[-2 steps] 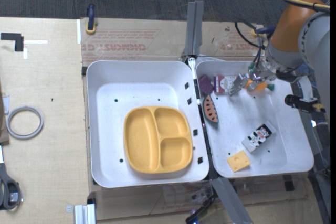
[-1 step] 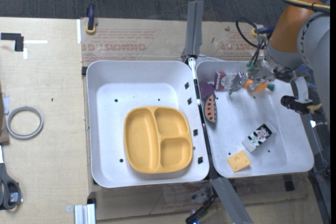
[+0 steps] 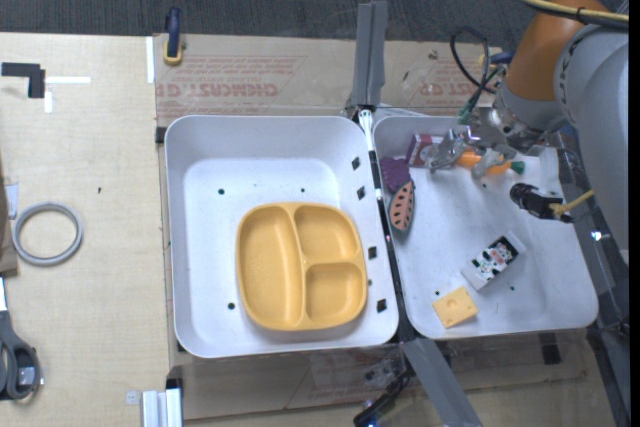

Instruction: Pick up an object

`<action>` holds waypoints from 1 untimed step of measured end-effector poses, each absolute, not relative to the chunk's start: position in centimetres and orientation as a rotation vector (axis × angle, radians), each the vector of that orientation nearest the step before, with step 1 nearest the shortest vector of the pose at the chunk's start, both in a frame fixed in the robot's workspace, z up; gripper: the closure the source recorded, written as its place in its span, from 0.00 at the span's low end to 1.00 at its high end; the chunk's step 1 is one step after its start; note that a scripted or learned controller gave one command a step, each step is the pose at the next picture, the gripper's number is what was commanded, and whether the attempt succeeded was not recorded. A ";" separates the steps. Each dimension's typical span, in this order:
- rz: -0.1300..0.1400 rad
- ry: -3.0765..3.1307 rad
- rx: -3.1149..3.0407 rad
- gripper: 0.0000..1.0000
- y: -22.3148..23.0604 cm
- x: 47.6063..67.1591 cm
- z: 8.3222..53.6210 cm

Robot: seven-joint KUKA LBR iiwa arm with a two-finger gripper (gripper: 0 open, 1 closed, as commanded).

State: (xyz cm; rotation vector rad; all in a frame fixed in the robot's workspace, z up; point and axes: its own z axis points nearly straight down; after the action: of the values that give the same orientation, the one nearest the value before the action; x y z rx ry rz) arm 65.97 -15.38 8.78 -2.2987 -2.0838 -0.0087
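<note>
The gripper point(image 3: 462, 155) is seen at the back of the right bin point(image 3: 560, 315). Open or shut can't be told. A yellow tray point(image 3: 300, 265) is kept in the bin to the left.

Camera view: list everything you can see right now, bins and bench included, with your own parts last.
Left bin: one, white, middle of bench.
Right bin: one, white, beside it.
Divided tray: one, yellow, in left bin.
Cheese wedge: one, yellow, right bin's near part.
Black-and-white block: one, right bin.
Brown slice: one, right bin's left wall.
Purple item: one, above the slice.
Tape roll: one, grey, bench left.
Clamp: one, blue-handled, far edge.
Gripper: one, metallic, over right bin's far end.
Arm: one, grey with orange band, from the right.
</note>
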 end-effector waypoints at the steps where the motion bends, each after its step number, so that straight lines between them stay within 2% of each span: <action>1: 0.050 -1.287 -2.834 0.00 -14.4 65.1 8.6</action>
State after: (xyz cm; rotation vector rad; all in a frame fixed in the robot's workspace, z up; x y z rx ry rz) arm 65.06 -14.36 8.63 -2.8342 -1.2869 0.0503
